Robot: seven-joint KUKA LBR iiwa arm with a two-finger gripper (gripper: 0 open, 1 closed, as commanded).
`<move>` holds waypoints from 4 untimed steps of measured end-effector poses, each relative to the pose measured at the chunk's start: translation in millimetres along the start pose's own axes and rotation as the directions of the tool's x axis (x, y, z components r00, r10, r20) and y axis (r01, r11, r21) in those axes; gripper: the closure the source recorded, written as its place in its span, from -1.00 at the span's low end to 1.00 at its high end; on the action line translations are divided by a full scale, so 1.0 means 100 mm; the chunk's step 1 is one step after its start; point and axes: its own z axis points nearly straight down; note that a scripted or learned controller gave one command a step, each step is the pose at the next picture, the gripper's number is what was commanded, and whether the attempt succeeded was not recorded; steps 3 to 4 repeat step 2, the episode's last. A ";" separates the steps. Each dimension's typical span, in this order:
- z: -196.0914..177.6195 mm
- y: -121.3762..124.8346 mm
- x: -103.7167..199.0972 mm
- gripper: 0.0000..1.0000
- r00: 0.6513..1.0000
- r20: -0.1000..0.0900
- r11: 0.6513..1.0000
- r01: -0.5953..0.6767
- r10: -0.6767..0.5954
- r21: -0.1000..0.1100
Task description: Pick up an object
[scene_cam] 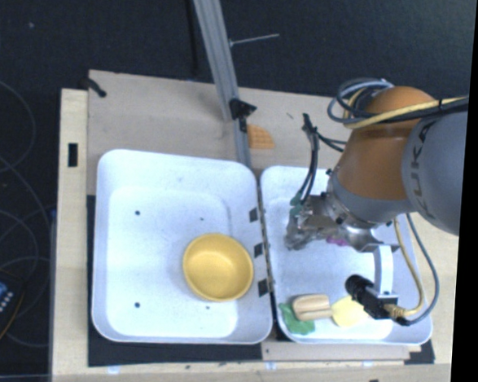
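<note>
Hand: the hand point(301, 230) hangs low over the upper-left part of the right bin point(392, 334); whether it is wide, narrow or holding anything I cannot tell, since the metal parts blur together under the wrist.
Task things: a tan cylindrical block point(311, 305), a pale yellow lump point(346, 313) and a green piece point(297, 322) lie touching or nearly so, well below the hand at the bin's near rim; a small magenta bit point(334, 241) shows just to the right of the hand.
Other bin: a yellow bowl point(217, 266) sits down and to the left of the hand, in the left bin point(133, 187), past the dividing rims.
Risk: the cluster is crowded against the rim, so a descent there could likely strike the wall or nudge two pieces at once; the block looks round and could roll away from closing pads.
Risk, cables: a black fitting point(366, 295) and looping hoses hang beside the cluster and might snag or sweep things.
Materials: bins smooth glossy white plastic; bowl smooth, rounded; block matte, wood-like; surface point(163, 115) pale board.
</note>
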 end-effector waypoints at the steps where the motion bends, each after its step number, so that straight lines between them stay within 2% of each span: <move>1: -0.07 0.04 0.47 1.00 1.000 -0.001 1.000 0.002 -0.002 -0.002; 2: -0.09 -0.01 0.96 1.00 1.000 -0.001 1.000 0.003 -0.003 -0.001; 4: -0.09 -0.01 0.96 1.00 1.000 -0.001 1.000 0.003 -0.003 -0.001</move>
